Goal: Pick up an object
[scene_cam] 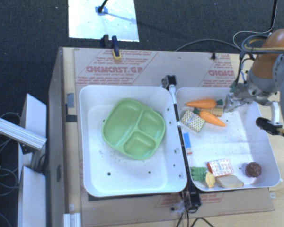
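My gripper (230, 101) hangs low over the far end of the right bin (255, 141), just right of the carrots' green tops. One orange carrot (201, 103) lies along the bin's far side, and a second carrot (212, 118) lies slanted below it. A small tan piece (218, 111) sits between them, close to the gripper. To the left of the carrots lies a checkered packet (194, 121). Nothing visibly hangs from the gripper.
The left bin (94, 174) holds a green divided plate (134, 128). At the right bin's near end lie a red-and-white box (220, 166), a bread slice (230, 181), a brown ball (253, 169), green leaves (197, 173) and a yellow piece (209, 179). A small blue item (186, 137) lies beside the divider.
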